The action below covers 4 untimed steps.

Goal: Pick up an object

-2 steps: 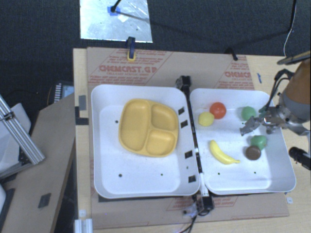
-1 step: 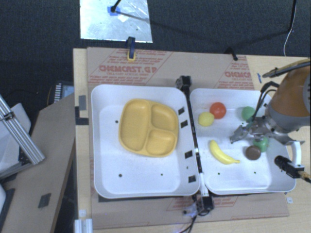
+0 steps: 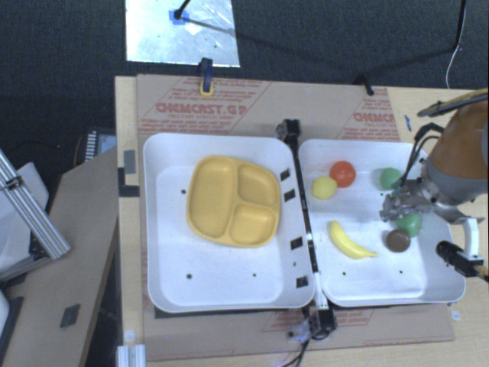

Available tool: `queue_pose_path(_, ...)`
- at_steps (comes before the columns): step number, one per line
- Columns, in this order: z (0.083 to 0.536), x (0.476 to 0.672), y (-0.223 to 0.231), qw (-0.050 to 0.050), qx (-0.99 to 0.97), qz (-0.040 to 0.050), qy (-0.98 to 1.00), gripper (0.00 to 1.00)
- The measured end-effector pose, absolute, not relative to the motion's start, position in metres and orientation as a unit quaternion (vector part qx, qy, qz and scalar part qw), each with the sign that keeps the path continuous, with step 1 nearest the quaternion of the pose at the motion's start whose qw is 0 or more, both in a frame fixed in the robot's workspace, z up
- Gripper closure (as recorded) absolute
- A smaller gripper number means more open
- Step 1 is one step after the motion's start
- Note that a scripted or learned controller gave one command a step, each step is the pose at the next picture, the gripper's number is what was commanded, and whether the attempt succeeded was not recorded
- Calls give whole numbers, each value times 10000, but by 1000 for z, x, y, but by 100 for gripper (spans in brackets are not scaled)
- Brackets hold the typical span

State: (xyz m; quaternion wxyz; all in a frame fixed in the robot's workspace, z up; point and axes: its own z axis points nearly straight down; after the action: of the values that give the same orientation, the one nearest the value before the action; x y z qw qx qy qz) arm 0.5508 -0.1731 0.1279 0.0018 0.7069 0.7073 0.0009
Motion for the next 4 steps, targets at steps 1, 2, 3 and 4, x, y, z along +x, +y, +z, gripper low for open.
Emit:
queue_pose_path(1,183,563,-176,36,7056,16,7086,100)
queue_pose_path(2,247,565,-173,39,7052,19,7090,100)
queue_pose_path(3,277,566,-173,24,7052,13,7090,100)
queue_pose_path(4,259,555,-126,-5,7039,5,7103,100)
